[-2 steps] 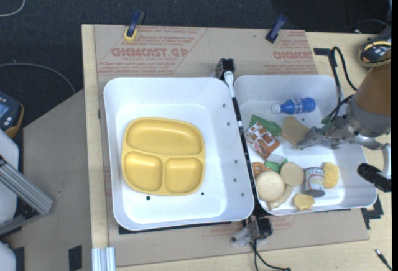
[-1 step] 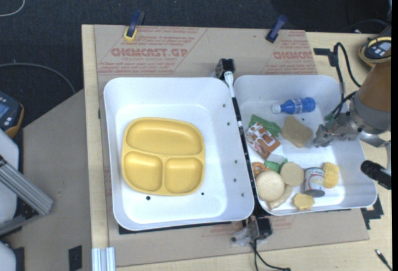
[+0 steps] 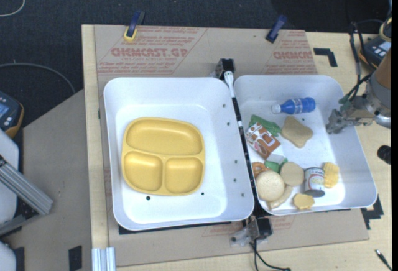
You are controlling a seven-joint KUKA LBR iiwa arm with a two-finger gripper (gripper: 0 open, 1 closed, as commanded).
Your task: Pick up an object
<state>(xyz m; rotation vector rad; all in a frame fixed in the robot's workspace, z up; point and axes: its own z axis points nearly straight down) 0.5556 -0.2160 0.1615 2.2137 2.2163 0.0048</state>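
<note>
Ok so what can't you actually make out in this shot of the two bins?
- Gripper: small and blurred at the right bin's rim; finger state unreadable.
- Arm: cut off by the right edge of the camera view.
- Snack packet: print too small to read.
- Can: label too small to read.
- Carrot: mostly hidden under the round bun.

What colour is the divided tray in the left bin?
Yellow; the divided tray shows plainly in the camera view, lying in the left bin.
</note>
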